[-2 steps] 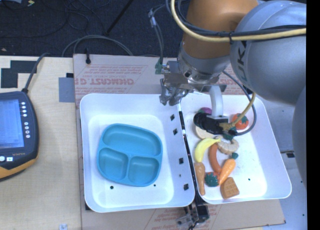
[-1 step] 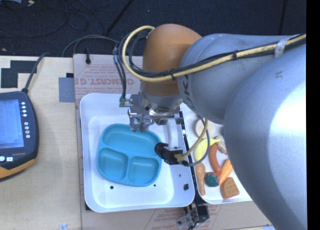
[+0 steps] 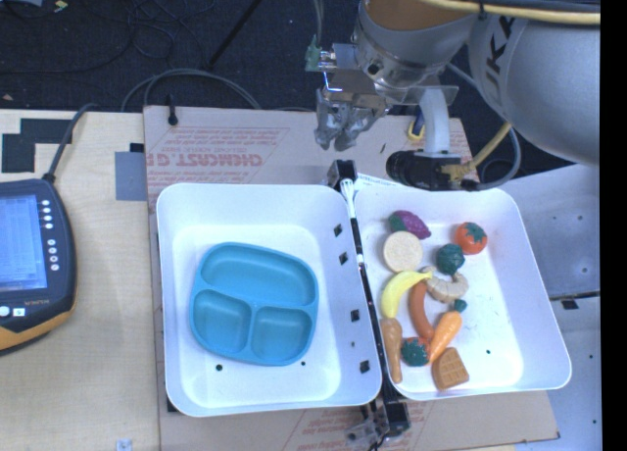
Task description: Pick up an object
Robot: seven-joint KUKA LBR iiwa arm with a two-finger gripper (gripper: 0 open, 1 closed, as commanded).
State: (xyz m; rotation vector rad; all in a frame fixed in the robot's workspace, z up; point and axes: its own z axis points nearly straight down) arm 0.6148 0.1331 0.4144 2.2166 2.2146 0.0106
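My gripper (image 3: 338, 132) hangs high above the back edge of the bench, over the cardboard just behind the seam between the two bins. Its fingertips are close together and nothing is between them. The right bin (image 3: 529, 341) holds a pile of toy food: a purple eggplant (image 3: 409, 224), a round cream slice (image 3: 402, 251), a tomato (image 3: 471, 235), a dark green broccoli piece (image 3: 450, 259), a yellow banana (image 3: 401, 290), a sausage (image 3: 419, 310), a carrot (image 3: 445, 333), a brown cracker (image 3: 451, 371) and an orange bread stick (image 3: 392, 347).
The left bin (image 3: 176, 233) holds a blue divided plate (image 3: 255, 304). A teach pendant (image 3: 29, 253) lies on the wooden table at the far left. Cardboard (image 3: 235, 145) lies under both bins. Black clips (image 3: 345, 176) join the bins along the seam.
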